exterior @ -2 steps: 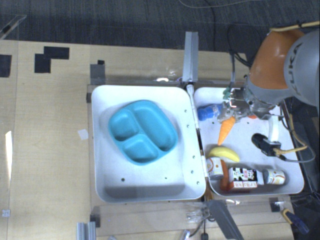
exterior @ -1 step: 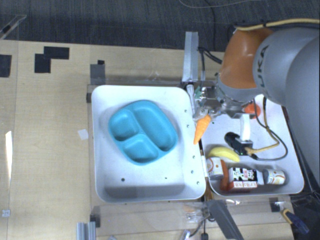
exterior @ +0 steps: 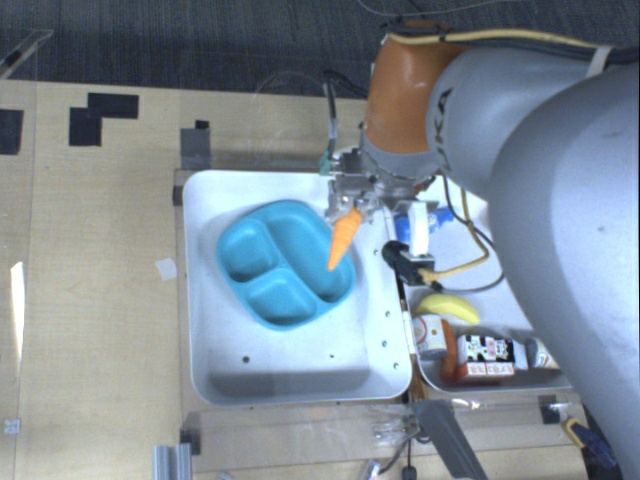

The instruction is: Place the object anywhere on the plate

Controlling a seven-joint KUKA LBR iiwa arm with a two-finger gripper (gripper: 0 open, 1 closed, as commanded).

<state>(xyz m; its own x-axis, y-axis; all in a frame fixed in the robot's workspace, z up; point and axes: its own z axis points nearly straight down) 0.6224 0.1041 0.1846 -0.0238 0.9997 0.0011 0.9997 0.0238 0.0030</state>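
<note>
A small orange carrot-shaped object hangs point-down, its top pinched between the closed fingers of the grey arm's gripper. It sits over the right rim of a blue divided plastic plate, which lies in the left shallow white bin. The carry looks nearly done; lowering and release remain. The right white bin holds a yellow banana and a red-and-black box. Both bins rest on a pale wooden bench; dark grey carpet lies beyond.
</note>
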